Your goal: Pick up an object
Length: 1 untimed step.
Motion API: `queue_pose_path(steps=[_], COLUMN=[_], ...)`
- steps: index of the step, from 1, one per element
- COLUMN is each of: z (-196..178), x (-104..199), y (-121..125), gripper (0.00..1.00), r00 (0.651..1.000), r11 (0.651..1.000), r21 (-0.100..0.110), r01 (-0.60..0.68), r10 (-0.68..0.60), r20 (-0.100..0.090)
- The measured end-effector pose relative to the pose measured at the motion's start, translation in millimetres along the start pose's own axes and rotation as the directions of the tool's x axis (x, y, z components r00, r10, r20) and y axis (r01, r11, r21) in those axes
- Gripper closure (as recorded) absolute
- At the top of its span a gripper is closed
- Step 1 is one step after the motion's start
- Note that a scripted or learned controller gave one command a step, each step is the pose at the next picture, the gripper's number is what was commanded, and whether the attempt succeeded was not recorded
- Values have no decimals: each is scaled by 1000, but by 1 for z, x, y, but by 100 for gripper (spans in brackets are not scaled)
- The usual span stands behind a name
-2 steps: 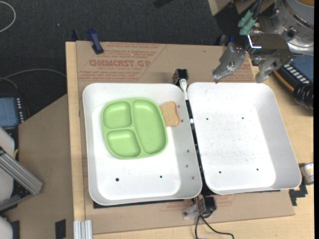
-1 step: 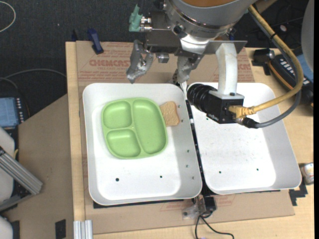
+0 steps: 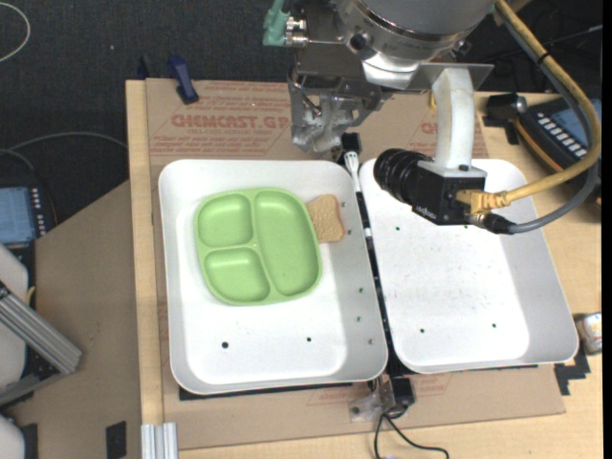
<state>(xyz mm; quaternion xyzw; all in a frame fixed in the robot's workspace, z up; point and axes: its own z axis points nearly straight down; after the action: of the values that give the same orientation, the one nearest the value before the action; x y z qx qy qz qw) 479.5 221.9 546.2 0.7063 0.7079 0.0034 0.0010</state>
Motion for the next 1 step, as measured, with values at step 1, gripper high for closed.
queue_pose_path(steps=[1], z=[11], x=[-71], y=[0], gripper=[100], r00=[1000], r11=[1000], r21=[10], r01=[-9], r10=[9], r20=[5])
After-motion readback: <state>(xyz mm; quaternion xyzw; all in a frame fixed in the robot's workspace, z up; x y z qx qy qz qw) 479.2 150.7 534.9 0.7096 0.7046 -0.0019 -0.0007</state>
